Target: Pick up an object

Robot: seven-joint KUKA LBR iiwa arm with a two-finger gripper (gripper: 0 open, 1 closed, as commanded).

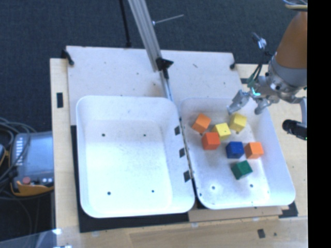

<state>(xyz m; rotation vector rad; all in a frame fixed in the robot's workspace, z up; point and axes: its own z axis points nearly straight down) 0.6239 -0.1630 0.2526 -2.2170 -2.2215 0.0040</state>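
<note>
Tool (250, 103) hangs spread above the right bin's (276, 187) far edge, gripping nothing; a yellow cube (237, 122) sits just below. Orange (201, 123), blue (234, 149) and green (241, 169) cubes crowd nearby.

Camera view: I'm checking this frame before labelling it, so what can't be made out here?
- Arm: cut off by the view's right edge, so its base is out of sight.
- Pincer: small and blurred above the right bin; whether it touches the yellow block is unclear.
- Red block: partly hidden behind the small yellow block.
</note>
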